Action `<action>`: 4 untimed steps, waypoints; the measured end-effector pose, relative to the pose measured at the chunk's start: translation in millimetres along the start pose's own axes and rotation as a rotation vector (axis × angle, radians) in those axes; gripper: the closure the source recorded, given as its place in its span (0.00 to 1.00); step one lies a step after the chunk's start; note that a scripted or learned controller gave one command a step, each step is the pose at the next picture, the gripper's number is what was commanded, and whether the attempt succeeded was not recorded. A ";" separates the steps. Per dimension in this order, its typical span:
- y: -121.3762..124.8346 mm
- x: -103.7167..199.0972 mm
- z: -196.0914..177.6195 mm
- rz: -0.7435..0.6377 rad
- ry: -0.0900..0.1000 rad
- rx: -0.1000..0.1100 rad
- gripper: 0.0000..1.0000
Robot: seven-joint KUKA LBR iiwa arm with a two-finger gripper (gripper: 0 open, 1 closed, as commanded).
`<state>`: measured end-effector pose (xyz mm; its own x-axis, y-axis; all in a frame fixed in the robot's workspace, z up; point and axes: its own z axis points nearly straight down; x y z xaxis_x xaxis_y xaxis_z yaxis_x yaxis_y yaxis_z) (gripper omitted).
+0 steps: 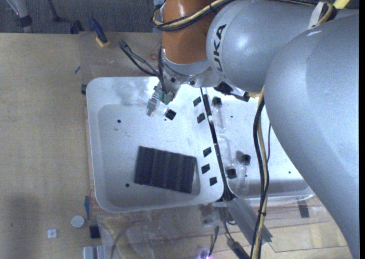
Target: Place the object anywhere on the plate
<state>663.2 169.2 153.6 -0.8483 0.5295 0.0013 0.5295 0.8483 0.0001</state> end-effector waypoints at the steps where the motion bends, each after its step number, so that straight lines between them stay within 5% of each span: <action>1: 21.0 25.3 -162.9 -0.132 -0.004 -0.003 1.00; 2: -101.7 -21.9 -112.5 -0.350 -0.003 -0.001 1.00; 3: -21.4 -7.1 -143.3 -0.224 -0.005 -0.004 1.00; 4: 4.6 16.1 -119.5 0.310 -0.001 0.001 1.00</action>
<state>652.2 181.5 273.1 -0.6463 0.7631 0.0004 0.7631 0.6463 -0.0015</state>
